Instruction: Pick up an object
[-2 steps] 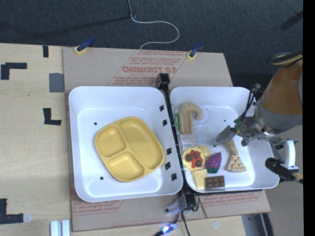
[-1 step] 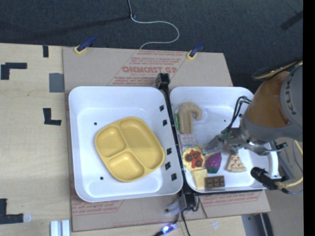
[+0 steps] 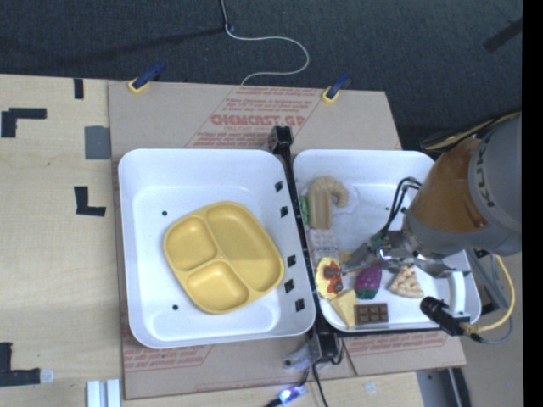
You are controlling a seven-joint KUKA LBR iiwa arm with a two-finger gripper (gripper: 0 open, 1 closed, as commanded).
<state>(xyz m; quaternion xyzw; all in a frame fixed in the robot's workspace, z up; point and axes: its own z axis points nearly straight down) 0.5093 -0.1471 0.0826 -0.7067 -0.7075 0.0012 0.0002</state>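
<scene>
Two white bins [image 3: 136,227], one yellow tray [image 3: 222,257], several toy foods [image 3: 327,200] (count unclear).

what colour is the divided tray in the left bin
Yellow; the divided tray shows clearly in the camera view.

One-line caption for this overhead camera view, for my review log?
Grey KUKA arm's gripper hovers over small toy foods in the right white bin, just above a purple piece; the yellow three-compartment plate lies in the left white bin.
</scene>
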